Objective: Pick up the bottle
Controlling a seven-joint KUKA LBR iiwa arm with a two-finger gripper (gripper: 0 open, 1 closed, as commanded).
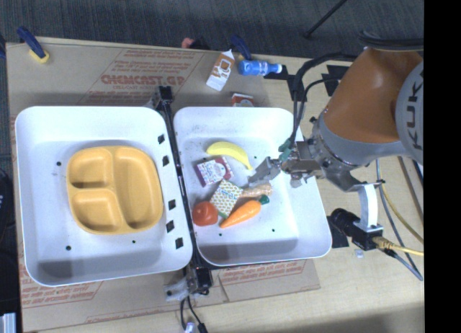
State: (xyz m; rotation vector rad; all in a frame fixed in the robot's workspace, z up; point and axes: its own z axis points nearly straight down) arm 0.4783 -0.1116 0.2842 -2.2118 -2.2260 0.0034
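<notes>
A small blue bottle (258,68) lies on its side on the cardboard behind the right bin (310,231), outside it. Inside that bin, a tan bottle-like item with a green cap (256,192) lies just above the carrot (242,213). My gripper (262,170) hangs low over the right bin's middle, just right of the banana (229,153) and directly above the tan item. It is far from the blue bottle. I see nothing held in it.
The right bin also holds a red packet (212,171), a checkered packet (226,197) and a tomato (204,213). The left bin (36,137) holds a yellow divided tray (115,187). A small carton (220,70) lies beside the blue bottle.
</notes>
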